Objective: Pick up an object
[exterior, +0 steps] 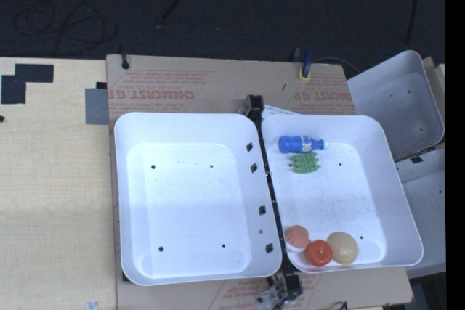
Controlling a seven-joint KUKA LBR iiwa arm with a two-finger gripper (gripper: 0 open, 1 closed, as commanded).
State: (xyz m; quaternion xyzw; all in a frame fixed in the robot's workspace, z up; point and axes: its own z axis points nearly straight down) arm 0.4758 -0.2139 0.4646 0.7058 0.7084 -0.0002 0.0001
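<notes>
Currently right bin (378, 156) holds everything: blue bottle (299, 144) lying at the far wall, green piece (305, 163) just beside it; shell (296, 236), red ball (318, 253) and tan ball (343, 247) clustered at the near edge. Left bin (138, 156) alongside. Hand state: can't tell.

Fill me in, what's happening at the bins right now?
Nothing is being handled at this moment. All the objects sit in the right bin: a blue bottle lying on its side near the far wall, a small green item just in front of it, and, clustered at the near edge, a pink shell-like piece, a red round object and a tan ball. The left bin stands alongside it.
</notes>
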